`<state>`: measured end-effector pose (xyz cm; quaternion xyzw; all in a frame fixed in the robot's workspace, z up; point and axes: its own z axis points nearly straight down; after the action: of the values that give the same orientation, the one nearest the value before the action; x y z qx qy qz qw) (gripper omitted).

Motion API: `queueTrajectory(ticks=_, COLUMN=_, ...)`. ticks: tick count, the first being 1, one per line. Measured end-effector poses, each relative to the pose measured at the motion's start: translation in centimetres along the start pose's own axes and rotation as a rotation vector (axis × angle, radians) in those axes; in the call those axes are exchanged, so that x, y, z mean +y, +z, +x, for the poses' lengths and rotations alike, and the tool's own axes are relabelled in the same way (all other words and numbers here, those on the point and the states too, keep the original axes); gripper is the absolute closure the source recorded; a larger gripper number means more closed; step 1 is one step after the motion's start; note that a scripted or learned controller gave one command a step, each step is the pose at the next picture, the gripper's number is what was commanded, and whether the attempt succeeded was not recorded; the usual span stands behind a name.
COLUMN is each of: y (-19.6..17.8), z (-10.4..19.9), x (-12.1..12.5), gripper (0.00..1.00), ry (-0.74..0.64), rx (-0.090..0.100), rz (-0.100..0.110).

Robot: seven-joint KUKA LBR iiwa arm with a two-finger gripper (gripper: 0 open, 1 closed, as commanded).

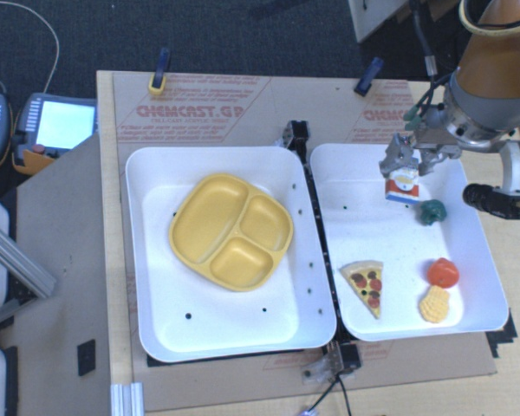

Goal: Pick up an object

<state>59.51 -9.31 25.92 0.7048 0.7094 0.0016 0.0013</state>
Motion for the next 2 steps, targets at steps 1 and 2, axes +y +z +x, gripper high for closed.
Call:
queueTrajectory(ticks=1, y=-0.3, z=5.5, x=0.4, gripper=1.00, ry=0.000, rx=0.000, rz=0.001)
queueTrajectory(ticks=2, y=1.0, z=11.6, x=1.5, gripper=1.00, ry=0.000, rx=0.001, rz=0.003)
